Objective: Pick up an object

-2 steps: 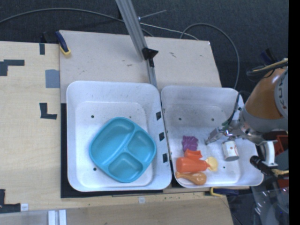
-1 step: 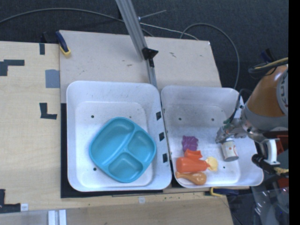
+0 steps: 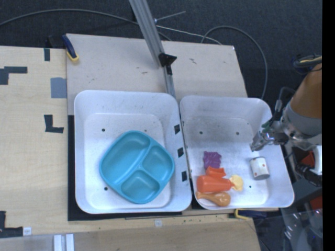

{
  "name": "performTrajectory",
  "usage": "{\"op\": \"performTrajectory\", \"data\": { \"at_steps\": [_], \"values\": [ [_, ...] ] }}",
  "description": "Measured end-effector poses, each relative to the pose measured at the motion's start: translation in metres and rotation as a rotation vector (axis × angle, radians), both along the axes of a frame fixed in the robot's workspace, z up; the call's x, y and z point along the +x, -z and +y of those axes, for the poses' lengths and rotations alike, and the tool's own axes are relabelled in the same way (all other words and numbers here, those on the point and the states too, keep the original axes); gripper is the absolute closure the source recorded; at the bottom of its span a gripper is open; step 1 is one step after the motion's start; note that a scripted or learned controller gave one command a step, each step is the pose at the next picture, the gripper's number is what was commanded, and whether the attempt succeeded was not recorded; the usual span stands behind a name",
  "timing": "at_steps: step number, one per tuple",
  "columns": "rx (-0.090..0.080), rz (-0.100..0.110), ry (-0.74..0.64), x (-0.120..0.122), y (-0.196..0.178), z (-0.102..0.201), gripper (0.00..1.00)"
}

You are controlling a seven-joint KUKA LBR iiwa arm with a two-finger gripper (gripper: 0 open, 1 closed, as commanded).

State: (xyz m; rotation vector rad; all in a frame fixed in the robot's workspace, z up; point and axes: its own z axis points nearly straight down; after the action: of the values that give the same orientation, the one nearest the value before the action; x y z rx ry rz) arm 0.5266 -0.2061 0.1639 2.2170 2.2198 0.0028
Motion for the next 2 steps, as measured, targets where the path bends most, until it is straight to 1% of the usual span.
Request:
{"op": "performTrajectory", "data": {
  "at_steps": [2],
  "values": [
    [0.0,0.0,-0.001,0.007,-0.094,-0.002,1.0]
  ]
}}
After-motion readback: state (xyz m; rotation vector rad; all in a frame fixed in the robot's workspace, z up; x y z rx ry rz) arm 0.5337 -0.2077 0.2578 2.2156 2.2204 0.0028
